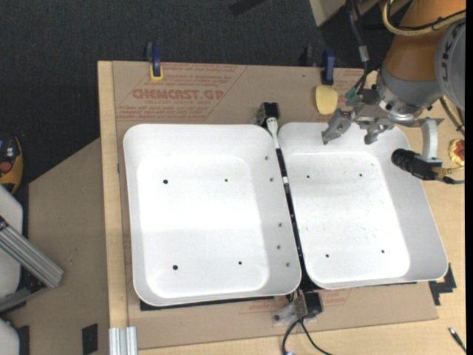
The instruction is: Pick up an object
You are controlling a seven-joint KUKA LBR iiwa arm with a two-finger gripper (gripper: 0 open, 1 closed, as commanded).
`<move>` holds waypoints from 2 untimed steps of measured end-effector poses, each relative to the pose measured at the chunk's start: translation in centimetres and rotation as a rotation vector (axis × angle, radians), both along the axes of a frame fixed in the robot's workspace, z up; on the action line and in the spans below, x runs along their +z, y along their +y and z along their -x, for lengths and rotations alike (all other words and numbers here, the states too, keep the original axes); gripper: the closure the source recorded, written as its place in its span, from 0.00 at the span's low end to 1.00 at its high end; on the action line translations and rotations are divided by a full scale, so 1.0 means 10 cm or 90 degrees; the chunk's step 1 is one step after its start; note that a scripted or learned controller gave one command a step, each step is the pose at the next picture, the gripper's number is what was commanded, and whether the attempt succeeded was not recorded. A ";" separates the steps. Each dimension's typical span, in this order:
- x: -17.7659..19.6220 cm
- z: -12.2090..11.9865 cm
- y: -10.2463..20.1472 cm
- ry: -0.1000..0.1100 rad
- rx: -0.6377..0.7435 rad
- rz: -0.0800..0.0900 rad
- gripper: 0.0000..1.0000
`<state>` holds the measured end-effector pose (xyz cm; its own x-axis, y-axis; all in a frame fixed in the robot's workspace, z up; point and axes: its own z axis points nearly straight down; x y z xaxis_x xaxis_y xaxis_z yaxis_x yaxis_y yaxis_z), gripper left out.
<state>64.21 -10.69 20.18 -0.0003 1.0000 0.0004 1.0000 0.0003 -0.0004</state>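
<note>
Yellow object [325, 99] lies just left of the spread, unladen gripper [355, 132].

One legible marking: "CHEMCAST G P" in red print, on the brown board [185, 87] under the bins, far edge, left of ctr. Fainter red lines above and below it, too small to read. No other legible txt.

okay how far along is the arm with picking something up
Done: the arm has reached in, and the gripper sits at the far rim of the right bin. In hand: nothing shows between its spread fingers. Left: the whole grasp and lift. The nearest candidate looks like the pale yellow object on the board just beyond that rim. The left bin holds no candidate.
</note>
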 end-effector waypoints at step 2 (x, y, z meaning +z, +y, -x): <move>0.67 -0.15 0.66 -0.003 0.001 0.001 1.00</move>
